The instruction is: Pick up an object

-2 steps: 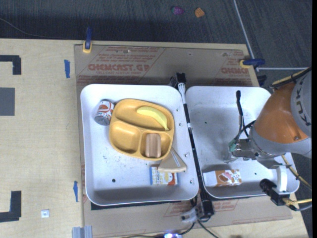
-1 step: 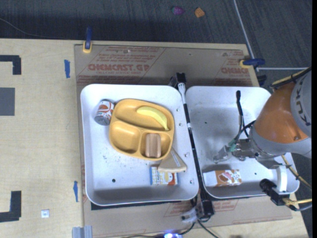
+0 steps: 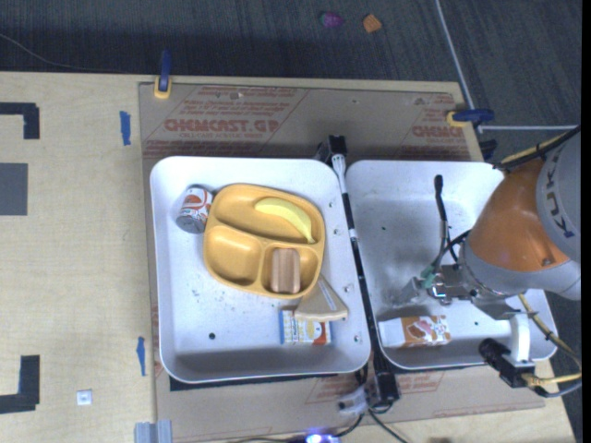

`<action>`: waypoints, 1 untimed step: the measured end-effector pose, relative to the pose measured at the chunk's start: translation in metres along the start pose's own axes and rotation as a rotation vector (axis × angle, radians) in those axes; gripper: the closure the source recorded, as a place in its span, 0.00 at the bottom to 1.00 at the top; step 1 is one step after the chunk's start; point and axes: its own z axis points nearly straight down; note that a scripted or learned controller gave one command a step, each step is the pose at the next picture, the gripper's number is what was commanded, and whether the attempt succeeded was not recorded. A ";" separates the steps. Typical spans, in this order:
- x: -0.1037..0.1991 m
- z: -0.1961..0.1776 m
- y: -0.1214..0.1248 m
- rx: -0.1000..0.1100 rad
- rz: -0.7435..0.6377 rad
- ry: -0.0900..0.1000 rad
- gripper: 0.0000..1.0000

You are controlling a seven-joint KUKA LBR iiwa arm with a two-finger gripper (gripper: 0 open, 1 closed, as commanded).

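A flat, glossy printed packet lies just below the gripper; the arm bends low over the right bin; finger opening: cannot tell

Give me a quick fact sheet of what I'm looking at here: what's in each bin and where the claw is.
left bin: yellow divided tray, can, small carton, sandwich wedge
tray contents: banana in back section, brown block in front section
right bin: flat snack packet by front wall
claw: low over right bin, just behind packet
arm: grey, orange band
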 end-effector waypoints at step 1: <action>-0.006 -0.011 0.003 -0.013 0.005 -0.014 1.00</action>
